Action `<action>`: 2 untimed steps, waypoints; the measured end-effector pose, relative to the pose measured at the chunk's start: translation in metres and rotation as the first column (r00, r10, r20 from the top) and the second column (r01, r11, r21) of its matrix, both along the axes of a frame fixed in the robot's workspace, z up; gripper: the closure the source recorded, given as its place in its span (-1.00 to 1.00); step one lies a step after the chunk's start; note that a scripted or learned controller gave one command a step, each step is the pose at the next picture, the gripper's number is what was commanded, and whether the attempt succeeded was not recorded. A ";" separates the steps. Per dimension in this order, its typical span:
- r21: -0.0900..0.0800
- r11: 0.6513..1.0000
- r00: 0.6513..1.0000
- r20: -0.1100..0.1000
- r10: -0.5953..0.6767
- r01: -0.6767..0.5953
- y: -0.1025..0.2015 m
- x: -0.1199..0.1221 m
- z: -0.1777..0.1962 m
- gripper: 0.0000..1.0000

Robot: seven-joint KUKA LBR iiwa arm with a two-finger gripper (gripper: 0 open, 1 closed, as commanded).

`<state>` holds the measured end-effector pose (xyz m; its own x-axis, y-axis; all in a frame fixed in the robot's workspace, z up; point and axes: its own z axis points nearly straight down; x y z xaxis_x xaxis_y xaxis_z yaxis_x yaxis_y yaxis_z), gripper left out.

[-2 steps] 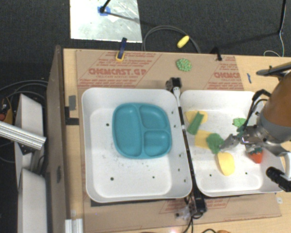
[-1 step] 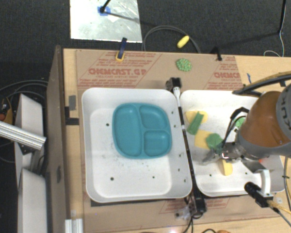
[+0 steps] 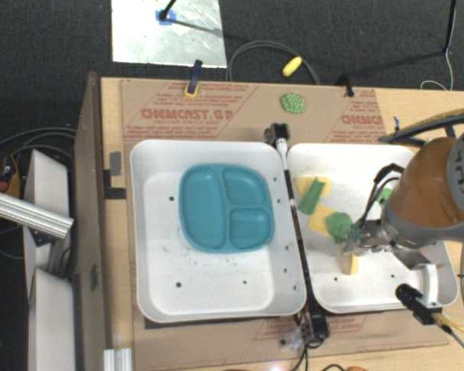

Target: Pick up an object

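In the right bin [image 3: 325, 296] lie a green block [image 3: 312, 195] on a yellow piece [image 3: 322, 184], a round green object [image 3: 339, 224] on another yellow piece [image 3: 319, 222], and a small pale yellow stick [image 3: 353, 264]. My gripper [image 3: 358, 242] is low over the bin, just right of the round green object and above the pale stick. The wrist and orange band [image 3: 425, 188] hide the bin's right part.
The left bin [image 3: 158, 284] holds a teal divided plate [image 3: 226, 207]. A black divider clamp [image 3: 278, 136] sits between the bins at the back. On the bench behind lie a green knobbly disc [image 3: 293, 103] and a yellow object [image 3: 292, 66]. Cables run at the right.
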<state>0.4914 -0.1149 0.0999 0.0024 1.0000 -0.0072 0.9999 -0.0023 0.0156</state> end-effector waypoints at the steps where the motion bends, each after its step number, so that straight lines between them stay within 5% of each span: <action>1: 0.007 1.000 1.000 -0.001 0.012 -0.012 0.041 0.015 0.134 1.00; 2: 0.007 1.000 1.000 -0.013 0.005 -0.005 0.038 0.013 0.126 -1.00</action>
<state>0.5043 -0.0765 0.2264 -0.0030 1.0000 -0.0002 1.0000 0.0030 0.0030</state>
